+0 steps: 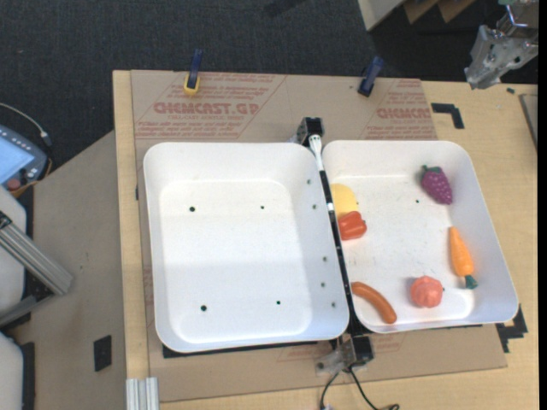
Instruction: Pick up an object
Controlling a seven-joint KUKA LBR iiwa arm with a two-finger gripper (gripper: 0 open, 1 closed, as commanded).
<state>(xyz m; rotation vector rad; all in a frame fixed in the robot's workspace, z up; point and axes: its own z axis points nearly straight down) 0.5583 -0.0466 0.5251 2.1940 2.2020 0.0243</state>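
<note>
The right bin (402, 162) holds several toy foods. A purple grape bunch (436, 184) lies at its far right. A yellow piece (344, 198) and a red piece (352, 225) sit together against the bin's left wall. An orange carrot (461, 254) lies along the right side. A pink-red round fruit (426, 291) and an orange-red sausage (374, 301) rest near the front wall. My gripper (500, 56) hangs high at the top right, beyond the bench's far corner and well apart from every object, with nothing seen in it.
The left bin (171, 169) stands beside the right one, joined along a black divider (326, 220). Both rest on a cardboard sheet (256, 101) held by a yellow and blue clamp (194, 73) and a blue clamp (371, 75) at the back edge.
</note>
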